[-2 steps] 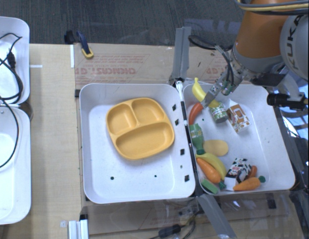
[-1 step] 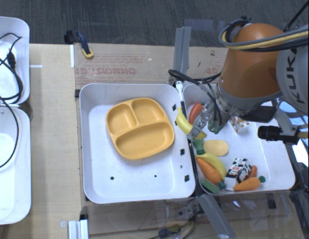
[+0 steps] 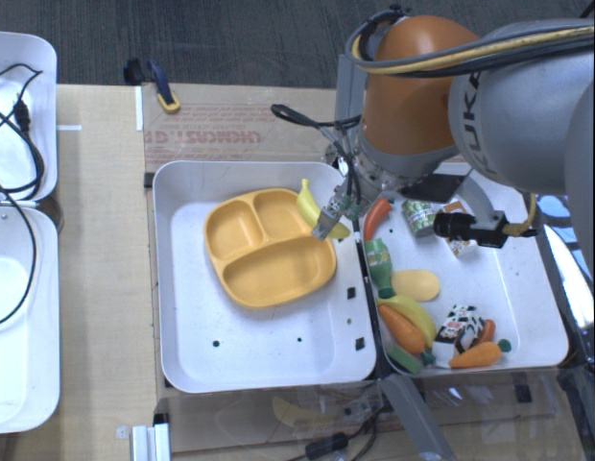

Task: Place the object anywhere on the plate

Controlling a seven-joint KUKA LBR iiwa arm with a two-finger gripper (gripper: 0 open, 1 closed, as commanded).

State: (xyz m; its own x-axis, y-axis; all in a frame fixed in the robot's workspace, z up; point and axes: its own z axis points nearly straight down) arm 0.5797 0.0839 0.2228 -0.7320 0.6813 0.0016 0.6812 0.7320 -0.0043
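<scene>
Camera view: the claw [image 3: 328, 221] is seen closed on a yellow banana [image 3: 309, 206] at the right rim of the yellow plate [image 3: 269, 248]; release onto the plate is judged outstanding

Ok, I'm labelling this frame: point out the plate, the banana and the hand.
plate [image 3: 278, 275]: camera view, floor of its large compartment.
banana [image 3: 306, 203]: camera view, its yellow body by the plate's right rim.
hand [image 3: 329, 225]: camera view, between its fingertips.
</scene>
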